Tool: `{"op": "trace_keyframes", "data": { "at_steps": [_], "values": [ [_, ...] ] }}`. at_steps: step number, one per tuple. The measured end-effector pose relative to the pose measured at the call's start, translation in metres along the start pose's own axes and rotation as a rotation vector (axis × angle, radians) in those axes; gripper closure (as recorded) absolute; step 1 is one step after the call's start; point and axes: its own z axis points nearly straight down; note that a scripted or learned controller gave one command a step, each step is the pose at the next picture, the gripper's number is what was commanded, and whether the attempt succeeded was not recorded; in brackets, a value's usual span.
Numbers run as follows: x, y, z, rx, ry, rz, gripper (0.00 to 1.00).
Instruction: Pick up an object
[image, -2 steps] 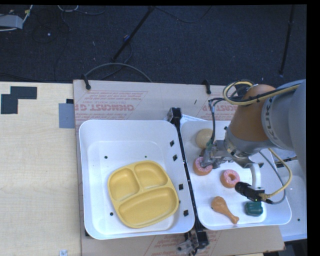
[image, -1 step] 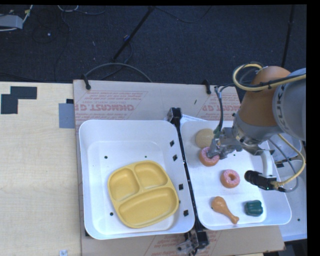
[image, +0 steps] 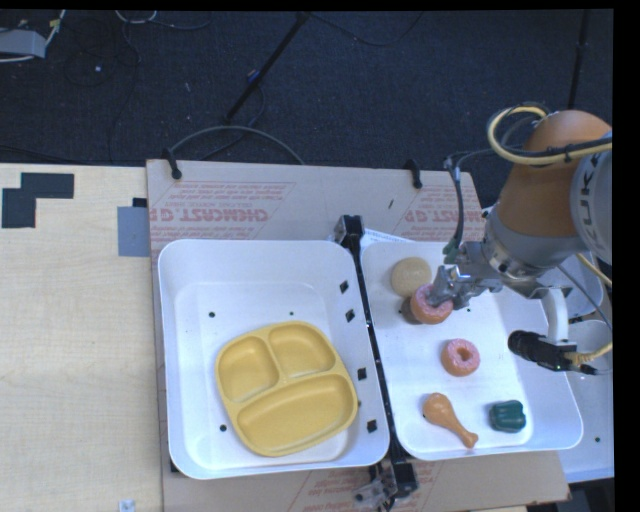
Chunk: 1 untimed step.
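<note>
- Since the pincer (image: 447, 290) sits right over the pink donut (image: 431, 305) at the back of the right bin (image: 570, 425), treat that donut as your target. It lies near the divider, just beside the tan ball (image: 410, 275).
- Pincer state: you can't tell from this slanted view. Metal overlaps the donut's upper right edge, but whether the fingers bracket it or just hover is unclear. Don't count it as held.
- Handling, my guess: looks like a toy donut, light and stiff, or slightly squashy if it's foam. Smooth frosted top is likely a bit slippery.
- Where to grip: pinch across the ring band, one finger in the hole and one outside, or span the full width if the opening allows. Avoid pressing on the rounded top, it'll likely squirt out sideways.
- Watch the ball: it's close enough that a finger coming down on that side may nudge it or trap it.
- Alternatives in the same bin if this one slips: second donut (image: 461, 357) mid-bin, well apart from neighbours, easier access; drumstick (image: 449, 418) and green pepper (image: 507, 416) at the front edge.
- Left bin (image: 190, 300) has a yellow tray (image: 287, 387); flat, poor pick.
</note>
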Motion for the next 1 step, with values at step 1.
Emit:
{"op": "trace_keyframes", "data": {
  "at_steps": [1],
  "values": [
    [0.0093,0.0013,-0.0500,-0.001,0.000,-0.001,1.00]
  ]
}}
